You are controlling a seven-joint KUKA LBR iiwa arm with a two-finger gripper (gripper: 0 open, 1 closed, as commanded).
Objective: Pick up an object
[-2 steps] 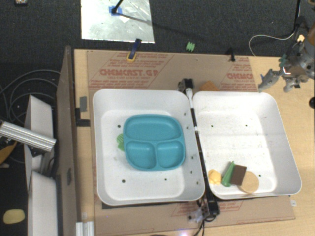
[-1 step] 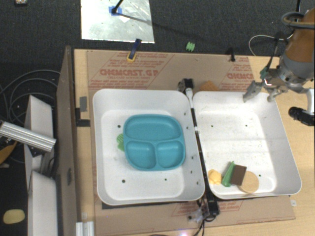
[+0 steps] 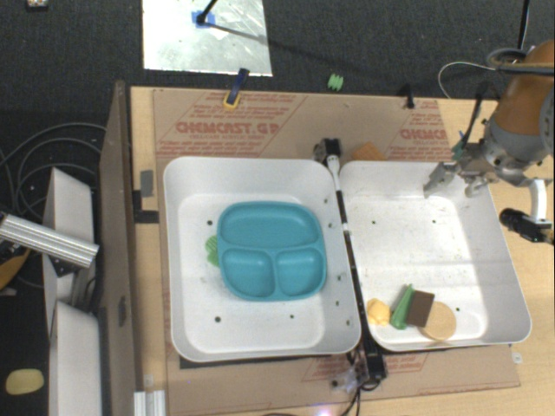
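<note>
Light is bright and even across the bench, falling from above. The two shallow white plastic bins (image 3: 260, 180) come out nearly blown white, with little surface detail. A square sheet of shiny silver foil (image 3: 206, 24) at the upper left throws mottled glare. The dark carpet around the bench stays dim and grainy. Shadows are soft and short: a faint one under the teal divided plastic tray (image 3: 270, 250). Focus is moderate everywhere; small items at the lower right look slightly soft.
</note>
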